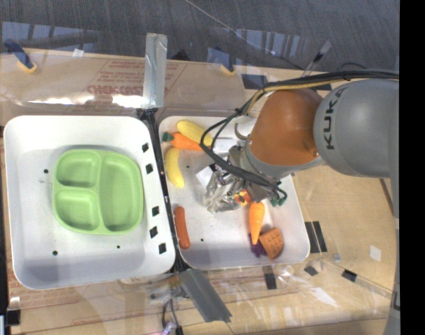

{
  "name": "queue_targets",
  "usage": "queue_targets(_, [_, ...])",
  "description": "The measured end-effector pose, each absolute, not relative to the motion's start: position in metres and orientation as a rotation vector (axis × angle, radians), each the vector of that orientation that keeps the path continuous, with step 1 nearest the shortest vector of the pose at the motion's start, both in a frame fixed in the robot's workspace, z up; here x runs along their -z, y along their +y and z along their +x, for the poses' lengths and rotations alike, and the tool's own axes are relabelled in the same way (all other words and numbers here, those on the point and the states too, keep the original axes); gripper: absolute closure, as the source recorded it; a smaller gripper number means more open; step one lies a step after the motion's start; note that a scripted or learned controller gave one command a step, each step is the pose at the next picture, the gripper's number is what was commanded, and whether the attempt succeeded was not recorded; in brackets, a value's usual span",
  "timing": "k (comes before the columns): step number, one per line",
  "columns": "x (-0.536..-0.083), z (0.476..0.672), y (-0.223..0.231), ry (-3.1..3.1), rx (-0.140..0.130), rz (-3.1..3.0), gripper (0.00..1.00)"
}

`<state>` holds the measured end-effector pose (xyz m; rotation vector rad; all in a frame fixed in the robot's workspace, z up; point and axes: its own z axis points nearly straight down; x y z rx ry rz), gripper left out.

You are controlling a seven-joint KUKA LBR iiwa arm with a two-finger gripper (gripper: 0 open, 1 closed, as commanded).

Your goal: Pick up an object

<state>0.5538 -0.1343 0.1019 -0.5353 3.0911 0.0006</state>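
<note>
While the grey arm (352, 128) with its orange band reaches in over the right bin (296, 215), that bin serves best as the landmark for everything else. Beside it to the left sits the left bin (24, 187), which holds a green divided plate (98, 190). Low over the right bin's middle hangs the gripper (222, 190), a tangle of metal and cable, and I cannot tell whether it is open or closed, or whether anything sits in it. Toys lie around it inside the right bin: a yellow banana (173, 166) along the bin's left wall, a second yellow piece (192, 130) and a small orange carrot (185, 143) at its far left corner, a red sausage (182, 227) near its front left, all lying apart from the gripper. Closest, judging by the view, is the orange carrot (257, 217) just to the gripper's right, its long axis running toward the bin's front edge, with a waffle-like brown piece (271, 242) and a purple scrap (255, 241) beyond its tip. Something small and orange (243, 198) under the wrist is too hidden to name.
</note>
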Motion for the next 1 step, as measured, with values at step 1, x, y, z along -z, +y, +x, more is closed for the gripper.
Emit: queue_targets(1, [-0.2509,0.6072,-0.1135,3.069,0.010,-0.595,1.00])
